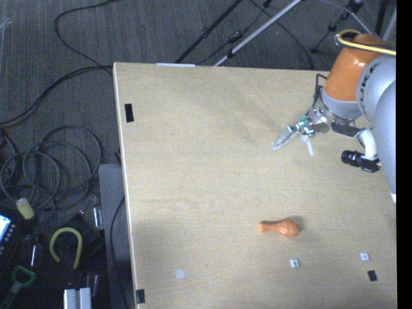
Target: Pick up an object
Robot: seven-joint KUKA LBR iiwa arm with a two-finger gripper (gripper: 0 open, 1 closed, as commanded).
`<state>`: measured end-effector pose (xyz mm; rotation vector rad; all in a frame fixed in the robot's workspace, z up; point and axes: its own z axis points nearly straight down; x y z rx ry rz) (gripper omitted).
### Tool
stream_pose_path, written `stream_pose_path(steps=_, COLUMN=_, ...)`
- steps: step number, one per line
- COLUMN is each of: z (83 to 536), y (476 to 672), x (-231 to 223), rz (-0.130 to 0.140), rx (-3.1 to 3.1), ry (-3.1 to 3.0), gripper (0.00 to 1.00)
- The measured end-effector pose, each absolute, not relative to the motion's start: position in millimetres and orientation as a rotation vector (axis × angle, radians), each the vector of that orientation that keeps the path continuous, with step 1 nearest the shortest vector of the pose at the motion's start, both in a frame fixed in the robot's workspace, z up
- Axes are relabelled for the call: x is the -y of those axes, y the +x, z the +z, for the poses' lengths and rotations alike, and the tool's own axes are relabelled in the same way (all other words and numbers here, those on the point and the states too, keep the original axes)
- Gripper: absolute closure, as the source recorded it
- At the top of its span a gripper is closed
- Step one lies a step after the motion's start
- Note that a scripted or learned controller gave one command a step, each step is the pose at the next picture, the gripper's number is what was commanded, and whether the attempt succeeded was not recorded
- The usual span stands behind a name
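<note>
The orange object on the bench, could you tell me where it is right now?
The orange object lies on the bench toward the camera view's lower right, below and apart from the gripper.

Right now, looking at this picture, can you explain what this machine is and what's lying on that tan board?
This is one camera fixed above a workbench, looking down at a slant. The grey machine with an orange band is a robot arm reaching in from the right. At its tip is a small two-finger gripper, with nothing visible between its fingers. On the tan surface lies one small orange object, apart from the gripper. Cables lie on the floor at left.
</note>
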<state>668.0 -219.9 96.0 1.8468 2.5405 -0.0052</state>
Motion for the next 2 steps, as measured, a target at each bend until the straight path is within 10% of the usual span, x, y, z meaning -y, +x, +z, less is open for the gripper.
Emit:
stream_pose_path(steps=1, z=106.6, y=668.8, x=219.8, rz=-0.004, rx=-2.538, ry=1.845, gripper=1.0)
stream_pose_path(steps=2, z=164.8, y=669.2, x=194.9, rz=0.002, rx=-2.481, ry=1.927, gripper=1.0)
